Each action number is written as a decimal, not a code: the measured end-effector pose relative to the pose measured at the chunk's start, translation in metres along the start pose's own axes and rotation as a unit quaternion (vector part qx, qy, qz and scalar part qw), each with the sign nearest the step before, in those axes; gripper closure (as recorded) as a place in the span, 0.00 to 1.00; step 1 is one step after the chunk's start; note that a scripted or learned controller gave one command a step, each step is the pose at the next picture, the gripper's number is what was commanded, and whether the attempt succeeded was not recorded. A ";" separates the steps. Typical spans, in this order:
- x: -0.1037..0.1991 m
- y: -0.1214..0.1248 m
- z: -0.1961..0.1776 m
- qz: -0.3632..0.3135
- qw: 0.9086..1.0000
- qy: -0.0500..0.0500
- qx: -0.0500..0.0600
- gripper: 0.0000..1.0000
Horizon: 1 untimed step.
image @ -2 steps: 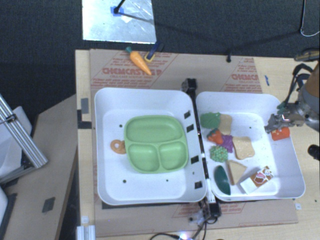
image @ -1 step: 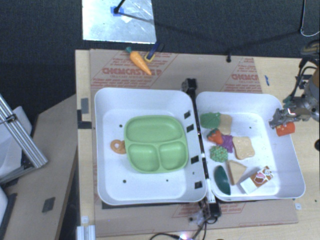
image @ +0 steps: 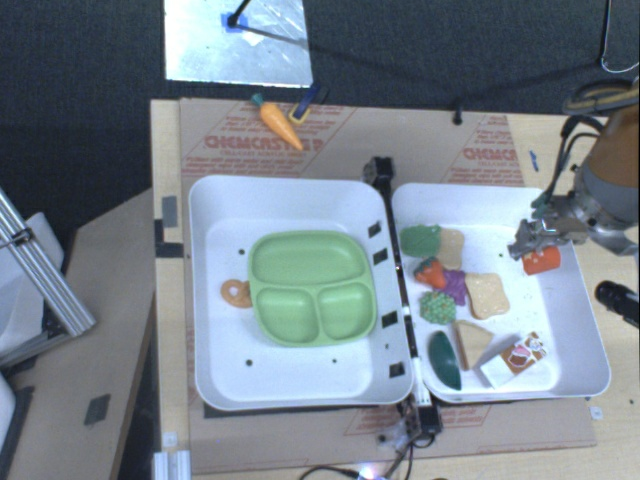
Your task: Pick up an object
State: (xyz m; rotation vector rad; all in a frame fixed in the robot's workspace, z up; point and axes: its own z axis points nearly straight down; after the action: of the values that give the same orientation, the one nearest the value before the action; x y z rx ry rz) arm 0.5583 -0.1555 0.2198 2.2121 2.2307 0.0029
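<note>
Jaws (image: 532,246) low over right bin (image: 580,328), beside orange block (image: 543,260).

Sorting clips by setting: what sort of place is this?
Likely a robot lab bench: two white bins side by side, toy food and a green tray in them, an arm reaching in.

A toy carrot (image: 279,124) lies on the cardboard (image: 400,133) behind the bins.

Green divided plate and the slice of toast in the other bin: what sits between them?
In the camera view, between the green plate and the toast lie the bins' black-clipped adjoining rims, then a carrot piece, purple piece and broccoli.
</note>
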 end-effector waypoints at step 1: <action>0.046 -0.005 -0.007 -0.001 1.000 0.000 0.000 1.00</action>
State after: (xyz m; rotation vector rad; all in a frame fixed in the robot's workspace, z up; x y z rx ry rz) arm 0.5533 -0.1097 0.2272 2.2109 2.2325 0.0038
